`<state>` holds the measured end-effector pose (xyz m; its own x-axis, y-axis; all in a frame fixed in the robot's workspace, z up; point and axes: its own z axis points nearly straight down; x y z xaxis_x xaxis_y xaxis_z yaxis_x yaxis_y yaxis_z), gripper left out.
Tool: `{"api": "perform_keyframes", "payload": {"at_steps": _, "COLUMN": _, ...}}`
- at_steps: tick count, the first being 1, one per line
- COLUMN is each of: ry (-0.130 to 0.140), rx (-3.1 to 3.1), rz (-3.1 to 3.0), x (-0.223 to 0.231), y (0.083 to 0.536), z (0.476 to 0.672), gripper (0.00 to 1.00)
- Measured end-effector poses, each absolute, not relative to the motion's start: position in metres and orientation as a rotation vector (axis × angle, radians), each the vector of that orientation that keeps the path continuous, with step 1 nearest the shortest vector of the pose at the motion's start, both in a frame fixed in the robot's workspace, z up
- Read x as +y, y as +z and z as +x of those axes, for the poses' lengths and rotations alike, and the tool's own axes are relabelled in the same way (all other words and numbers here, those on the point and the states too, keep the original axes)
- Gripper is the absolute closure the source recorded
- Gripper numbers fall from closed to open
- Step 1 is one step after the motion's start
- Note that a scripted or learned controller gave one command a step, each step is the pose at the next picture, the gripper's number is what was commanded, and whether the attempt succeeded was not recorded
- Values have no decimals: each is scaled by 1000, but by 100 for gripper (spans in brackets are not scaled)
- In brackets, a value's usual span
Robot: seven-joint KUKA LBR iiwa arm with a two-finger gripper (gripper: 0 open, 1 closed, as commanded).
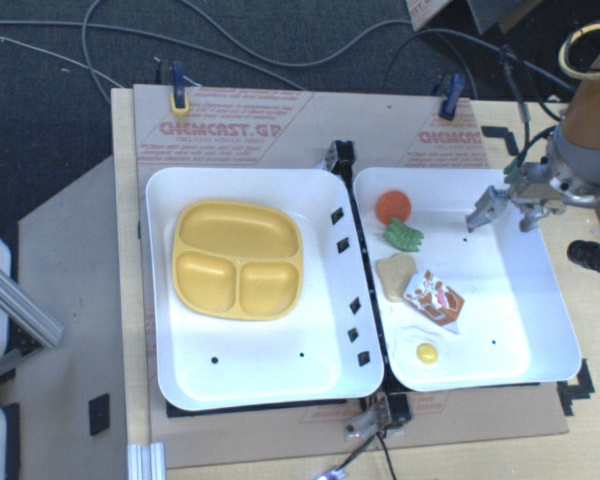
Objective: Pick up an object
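Observation:
The right white bin [540, 308] holds several small items along its left side: an orange-red ball [392, 206], a green piece [403, 235], a tan flat piece [395, 271], a red-and-white packet [435, 299] and a small yellow piece [426, 352]. My gripper [505, 209] hangs over the upper right part of that bin, to the right of the ball and well apart from every item. Its two fingers [479, 214] are spread apart with nothing between them.
The left white bin [180, 368] holds a yellow divided plate [238, 258]. A black divider with clips [355, 268] runs between the bins. Cables lie on the dark floor behind the bench, and blue clamps [450, 94] hold the board's far edge.

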<state>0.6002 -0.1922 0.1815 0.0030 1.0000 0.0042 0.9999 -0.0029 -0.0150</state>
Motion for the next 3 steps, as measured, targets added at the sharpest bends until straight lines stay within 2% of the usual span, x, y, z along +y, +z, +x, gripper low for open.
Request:
{"api": "perform_keyframes", "payload": {"at_steps": 1, "ry": 0, "rx": -2221, "rz": -2220, "x": -192, "y": 190, "z": 604, "gripper": 0}}
{"api": "perform_keyframes", "payload": {"at_steps": 3, "ry": 3, "rx": -2221, "rz": -2216, "x": -186, "y": 97, "z": 616, "gripper": 0}}
